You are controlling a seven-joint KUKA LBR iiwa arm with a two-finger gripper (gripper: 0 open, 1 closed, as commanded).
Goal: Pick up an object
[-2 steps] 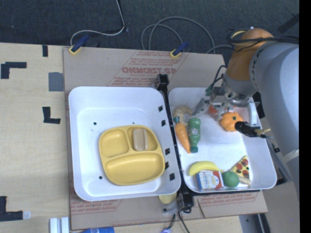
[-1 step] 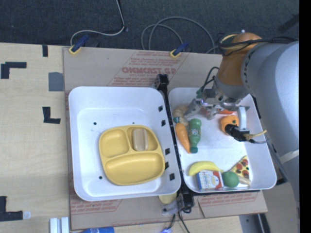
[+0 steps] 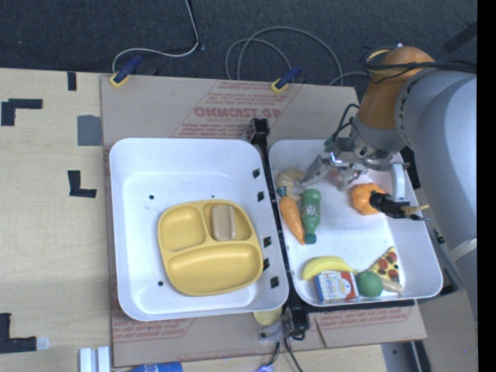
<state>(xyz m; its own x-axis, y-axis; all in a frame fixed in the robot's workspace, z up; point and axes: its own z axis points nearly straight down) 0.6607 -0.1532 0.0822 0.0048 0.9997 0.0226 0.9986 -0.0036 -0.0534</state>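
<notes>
Grey arm with orange band (image 3: 387, 99) reached in from frame right; pincer (image 3: 346, 161) hung over upper part of right white bin (image 3: 430, 273), grip state impossible to tell. Left white bin (image 3: 124, 208) held yellow divided plastic plate (image 3: 198, 266). Right bin held toys: carrot (image 3: 291, 218), green bottle (image 3: 311, 214), banana (image 3: 326, 266), pizza slice (image 3: 385, 267). Nearest candidate, small orange plastic fruit (image 3: 363, 198), lay right of centre, just below pincer: likely light, stiff, slippery; best gripped across middle.
</notes>
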